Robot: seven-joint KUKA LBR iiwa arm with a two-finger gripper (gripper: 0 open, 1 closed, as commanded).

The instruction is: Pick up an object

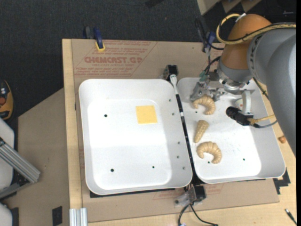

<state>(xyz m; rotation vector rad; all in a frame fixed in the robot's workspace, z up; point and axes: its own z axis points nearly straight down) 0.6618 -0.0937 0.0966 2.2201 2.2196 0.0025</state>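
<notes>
My gripper point(205, 89) is down in the right bin point(263, 166), near its far-left corner. Upper croissant point(205, 104) lies right under and just in front of the gripper, touching or very nearly so; contact point is hidden by the wrist hardware. I cannot tell the gripper's state from this angle, it's too cluttered and small to read. Nothing visibly lifted. Count in the right bin: two croissants, the upper one at my gripper and the lower croissant point(209, 151) well toward the near side, plus one cone-shaped pastry point(201, 130) between them, pointed end toward the near edge. All three sit in the left half of that bin, apart from each other. Left bin point(94, 173): one yellow square point(146, 114), flat, toward the far-right part of the floor, well apart from my gripper. Both bins rest side by side on a brown board point(117, 55).
</notes>
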